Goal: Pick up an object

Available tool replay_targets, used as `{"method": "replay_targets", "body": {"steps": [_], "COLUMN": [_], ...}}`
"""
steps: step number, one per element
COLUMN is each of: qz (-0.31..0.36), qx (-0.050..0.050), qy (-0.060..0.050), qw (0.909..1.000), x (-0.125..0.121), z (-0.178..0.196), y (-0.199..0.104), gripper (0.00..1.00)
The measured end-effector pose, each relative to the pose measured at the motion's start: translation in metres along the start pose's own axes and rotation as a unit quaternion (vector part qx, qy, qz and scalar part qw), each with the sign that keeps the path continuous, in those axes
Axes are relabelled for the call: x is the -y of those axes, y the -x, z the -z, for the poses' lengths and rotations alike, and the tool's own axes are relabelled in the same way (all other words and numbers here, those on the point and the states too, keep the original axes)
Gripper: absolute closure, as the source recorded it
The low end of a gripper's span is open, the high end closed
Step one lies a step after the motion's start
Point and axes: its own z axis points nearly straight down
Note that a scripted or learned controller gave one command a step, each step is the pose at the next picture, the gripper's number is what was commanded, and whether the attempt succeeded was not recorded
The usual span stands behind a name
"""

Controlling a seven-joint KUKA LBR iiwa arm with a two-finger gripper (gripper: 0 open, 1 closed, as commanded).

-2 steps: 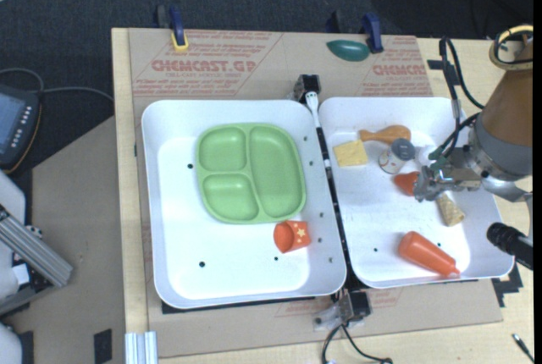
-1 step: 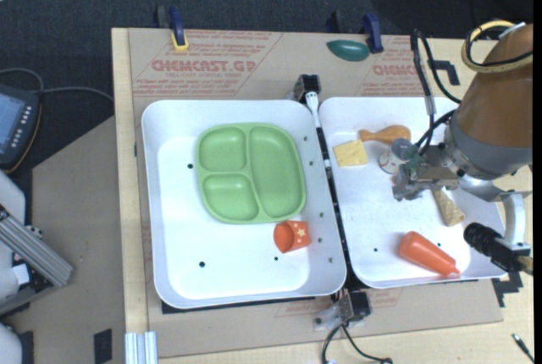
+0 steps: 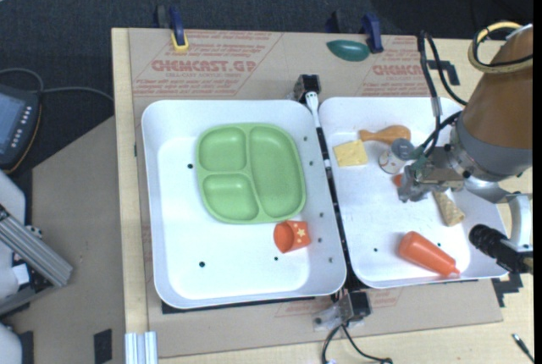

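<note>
One carrot (image 3: 428, 254), one cup (image 3: 292, 236)

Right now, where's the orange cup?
The orange cup lies in the left bin, near its front right corner, just below the green divided plate and close to the divider between the two bins.

the left shallow white bin (image 3: 169, 210) holds a green three-compartment plastic plate (image 3: 251, 172) and a small orange cup with a yellow star (image 3: 292, 236) just below it. the right white bin (image 3: 373, 261) holds a yellow cheese wedge (image 3: 351, 153), an orange carrot (image 3: 428, 254) and the grey two-finger gripper (image 3: 410, 184).
</note>
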Motion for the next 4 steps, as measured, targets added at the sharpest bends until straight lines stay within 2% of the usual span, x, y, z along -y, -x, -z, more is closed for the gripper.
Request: {"method": "replay_targets", "body": {"steps": [1,2,4], "qz": [0.001,-0.001,0.000], "qx": [0.001,0.000,0.000], "qy": [0.001,-0.001,0.000], "qw": [1.0000,1.0000,1.0000], "x": [-0.015,-0.006,-0.005], "z": [-0.009,-0.018,-0.017], "y": [0.000,0.008,0.008], "gripper": [1.00,1.00,1.00]}}
